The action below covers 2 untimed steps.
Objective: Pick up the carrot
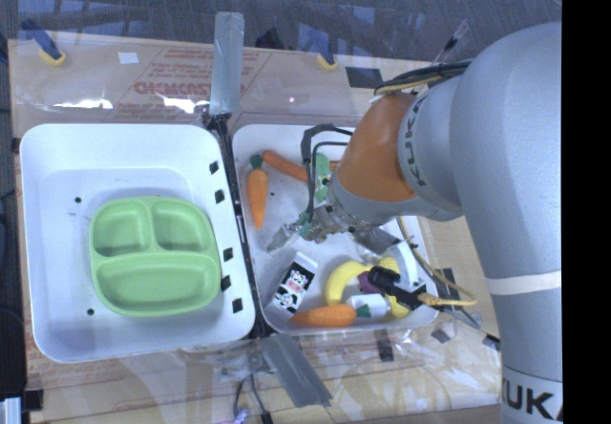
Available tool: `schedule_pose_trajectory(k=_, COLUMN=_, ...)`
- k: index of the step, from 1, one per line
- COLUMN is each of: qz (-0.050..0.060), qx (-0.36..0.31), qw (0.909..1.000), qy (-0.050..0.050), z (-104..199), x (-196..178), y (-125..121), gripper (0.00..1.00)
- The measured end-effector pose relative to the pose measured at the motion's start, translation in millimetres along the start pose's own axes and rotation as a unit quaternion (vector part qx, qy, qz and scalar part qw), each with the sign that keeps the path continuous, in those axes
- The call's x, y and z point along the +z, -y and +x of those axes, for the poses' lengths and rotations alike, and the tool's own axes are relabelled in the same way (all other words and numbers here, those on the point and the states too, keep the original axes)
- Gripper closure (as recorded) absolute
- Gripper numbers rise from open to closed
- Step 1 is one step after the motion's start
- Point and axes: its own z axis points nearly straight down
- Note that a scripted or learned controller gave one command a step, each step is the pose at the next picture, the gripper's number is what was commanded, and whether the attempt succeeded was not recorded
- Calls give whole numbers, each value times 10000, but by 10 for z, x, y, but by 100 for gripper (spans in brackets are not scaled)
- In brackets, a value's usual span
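Right-hand shallow white plastic bin (286, 202), contents and clearances. The grey arm with an orange band (382, 164) entered from 3 o'clock and covered the bin's 1-to-4 o'clock portion. The two-finger gripper (289, 236) hung low near the bin's centre, a little toward 8 o'clock. Whether it was open or closed could not be told, nor whether it had hold of anything.

Open room: a strip of bare white floor ran from 11 o'clock down to 8 o'clock, between the left wall and the gripper. The 6 o'clock edge was crowded. A small black-and-white printed carton (294, 287) lay at 7 o'clock, and a curved yellow banana (340, 281) lay just beside it toward 5 o'clock.

Carrots, three entries.
- The long orange carrot with a green top (258, 198) lay at 10 o'clock. It ran parallel to the left wall and just beside it, green end toward 12 o'clock, with free floor on its 3 o'clock side.
- The slanted orange carrot (284, 164) lay at 12 o'clock near the far wall, its thick end close to the first carrot's green top. A small pale green object (323, 168) sat just beside its other end.
- The short stubby orange carrot (325, 316) lay crosswise at 6 o'clock against the near wall, below the banana.

The gripper stood apart from all three carrots.

Left-hand shallow white plastic bin (57, 164): it held one green divided plastic plate (153, 255), with bare floor along every wall.
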Motion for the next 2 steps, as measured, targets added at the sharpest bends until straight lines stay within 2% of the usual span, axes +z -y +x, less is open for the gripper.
schedule_pose_trajectory(k=1, qz=-10, qx=2000, qw=9798, qy=1, z=-167, x=-6, y=-432, gripper=0)
schedule_pose_trajectory(k=2, qz=7, qx=1963, qw=9805, qy=-5, z=-156, x=-101, y=-436, gripper=100)
